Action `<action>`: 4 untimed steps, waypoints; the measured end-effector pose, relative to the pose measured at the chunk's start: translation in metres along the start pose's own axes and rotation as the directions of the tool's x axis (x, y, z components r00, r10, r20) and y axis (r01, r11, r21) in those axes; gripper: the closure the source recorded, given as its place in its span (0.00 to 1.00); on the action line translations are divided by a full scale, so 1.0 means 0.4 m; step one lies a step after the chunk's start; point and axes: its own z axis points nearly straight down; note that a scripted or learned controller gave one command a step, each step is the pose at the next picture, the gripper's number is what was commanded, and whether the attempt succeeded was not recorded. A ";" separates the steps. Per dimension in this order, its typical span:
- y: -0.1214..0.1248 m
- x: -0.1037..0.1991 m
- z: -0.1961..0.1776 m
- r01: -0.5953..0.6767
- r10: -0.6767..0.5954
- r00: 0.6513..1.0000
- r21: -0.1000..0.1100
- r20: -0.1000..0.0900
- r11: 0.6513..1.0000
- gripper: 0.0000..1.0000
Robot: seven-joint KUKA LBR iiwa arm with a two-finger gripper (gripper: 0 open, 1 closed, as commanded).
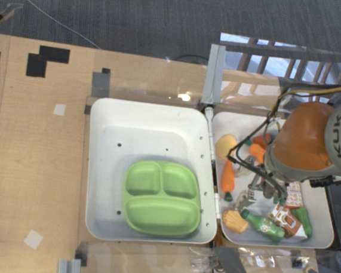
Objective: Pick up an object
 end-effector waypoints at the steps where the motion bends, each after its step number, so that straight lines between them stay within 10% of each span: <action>1: 0.036 -0.184 0.007 0.093 -0.093 0.996 -0.002 -0.010 0.996 0.00; 2: -0.016 -0.047 0.002 -0.082 0.082 0.997 -0.001 -0.004 0.997 0.00; 3: -0.009 -0.219 0.010 -0.098 0.098 0.995 -0.001 -0.007 0.995 0.00; 4: -0.005 -0.230 -0.029 -0.091 0.091 0.996 -0.002 0.008 0.996 1.00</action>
